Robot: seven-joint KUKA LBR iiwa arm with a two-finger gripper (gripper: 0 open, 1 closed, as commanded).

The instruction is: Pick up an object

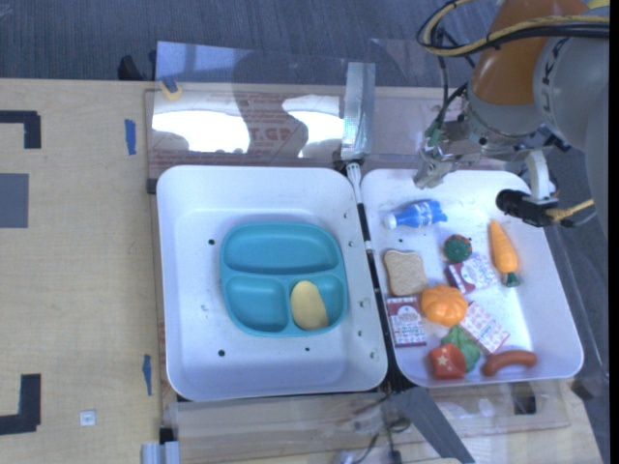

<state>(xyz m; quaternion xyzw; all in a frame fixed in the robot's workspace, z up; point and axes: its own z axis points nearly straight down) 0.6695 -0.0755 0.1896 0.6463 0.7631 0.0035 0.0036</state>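
Camera view: tool (432, 165) at right bin (559, 288) 12 o'clock edge, grip state unclear, nothing visibly held; blue bottle (418, 214) nearest; pickup not done.

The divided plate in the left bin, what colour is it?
Teal blue; the divided plate shows in the camera view.

No text, brand or no. can be read anywhere. Red-and-white packets in the right bin (556, 288), one (406, 319) below the bread slice and another (486, 331) near the tomato, carry print, but too small and blurred to make out. The red packet (473, 275) by the carrot: same, label illegible. Bottle (418, 214) has a blue wrap, no legible wording. Faint reddish lettering on the clear panel (253, 129) behind the left bin (184, 259), washed out by glare, unreadable.
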